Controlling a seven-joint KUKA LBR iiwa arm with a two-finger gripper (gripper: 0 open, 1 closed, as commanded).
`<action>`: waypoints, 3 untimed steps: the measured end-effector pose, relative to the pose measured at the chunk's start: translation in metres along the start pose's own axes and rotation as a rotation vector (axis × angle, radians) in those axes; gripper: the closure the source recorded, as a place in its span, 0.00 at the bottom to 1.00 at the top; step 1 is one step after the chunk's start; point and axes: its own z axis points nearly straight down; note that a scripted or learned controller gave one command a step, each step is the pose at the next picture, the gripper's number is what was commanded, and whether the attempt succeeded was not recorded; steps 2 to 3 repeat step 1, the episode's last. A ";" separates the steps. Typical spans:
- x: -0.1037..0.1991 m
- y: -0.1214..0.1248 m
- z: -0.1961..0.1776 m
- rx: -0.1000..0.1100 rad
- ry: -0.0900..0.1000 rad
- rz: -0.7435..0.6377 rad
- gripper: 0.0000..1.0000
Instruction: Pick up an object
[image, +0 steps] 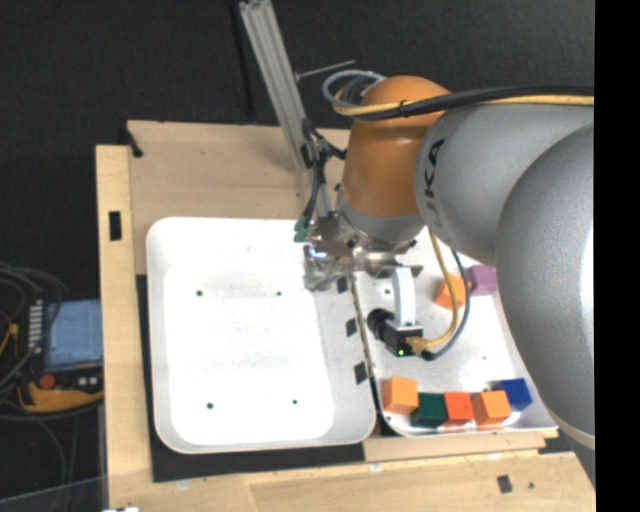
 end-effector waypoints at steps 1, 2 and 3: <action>-0.002 0.001 0.000 -0.002 0.001 0.006 0.00; -0.002 0.001 0.000 -0.002 0.001 0.006 0.00; -0.002 0.001 0.000 -0.002 0.001 0.006 0.00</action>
